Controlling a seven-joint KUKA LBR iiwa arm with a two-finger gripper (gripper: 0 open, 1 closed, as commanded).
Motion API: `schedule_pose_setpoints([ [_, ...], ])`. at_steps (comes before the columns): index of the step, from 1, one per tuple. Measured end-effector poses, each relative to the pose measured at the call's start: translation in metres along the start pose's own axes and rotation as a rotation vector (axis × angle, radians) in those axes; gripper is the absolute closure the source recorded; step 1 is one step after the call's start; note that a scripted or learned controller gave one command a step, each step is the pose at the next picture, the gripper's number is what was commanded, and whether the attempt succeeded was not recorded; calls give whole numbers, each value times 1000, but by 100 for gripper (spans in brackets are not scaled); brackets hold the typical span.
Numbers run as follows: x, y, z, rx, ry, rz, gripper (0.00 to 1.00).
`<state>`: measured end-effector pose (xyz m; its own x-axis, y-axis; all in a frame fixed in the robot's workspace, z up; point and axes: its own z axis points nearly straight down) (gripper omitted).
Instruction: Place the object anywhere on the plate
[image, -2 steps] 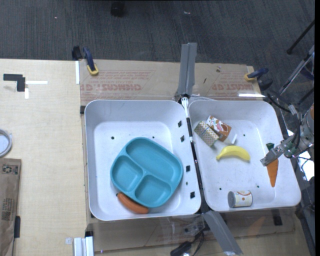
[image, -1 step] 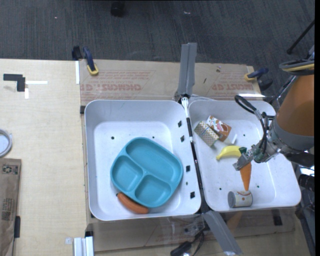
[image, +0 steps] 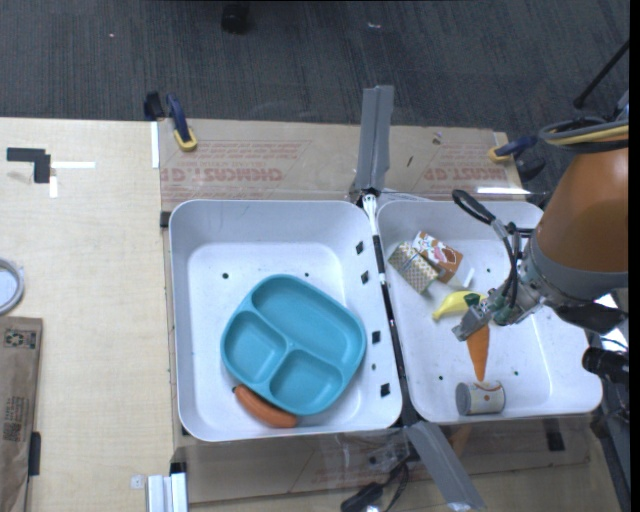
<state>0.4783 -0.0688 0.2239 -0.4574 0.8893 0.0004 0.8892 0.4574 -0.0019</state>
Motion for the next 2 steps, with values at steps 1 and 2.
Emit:
schedule_pose_setpoints([
  [1,27,53,3,-1,-2,-117,100],
  [2,71,76,17,2,0,-208,100],
])
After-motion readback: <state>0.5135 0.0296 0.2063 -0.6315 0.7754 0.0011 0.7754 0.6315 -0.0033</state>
